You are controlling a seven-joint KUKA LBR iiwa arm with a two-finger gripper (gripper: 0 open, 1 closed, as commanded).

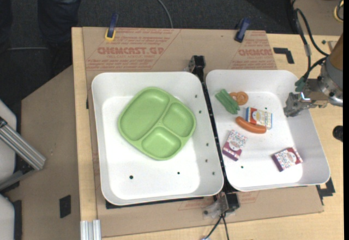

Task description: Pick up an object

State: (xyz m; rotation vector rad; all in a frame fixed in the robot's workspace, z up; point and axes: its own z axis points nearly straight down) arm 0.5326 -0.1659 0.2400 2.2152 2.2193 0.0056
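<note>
The right bin (312,149) holds several small items. A green vegetable toy (226,101) lies next to an orange pretzel shape (239,97) at the back. Nearer the middle, a hot dog (251,125) rests against a small white carton (260,117). A pink-and-white packet (235,145) and a purple packet (287,159) lie toward the front. My gripper (293,106) hangs over the bin's right side, just right of the carton and apart from every item. Nothing shows in its grasp.
The left bin (112,176) holds a green divided plate (157,123). A black clamp (197,63) sits at the back between the bins. Blue clips (112,26) (242,29) pin the cardboard sheet at its far edge. Cables run at the upper right.
</note>
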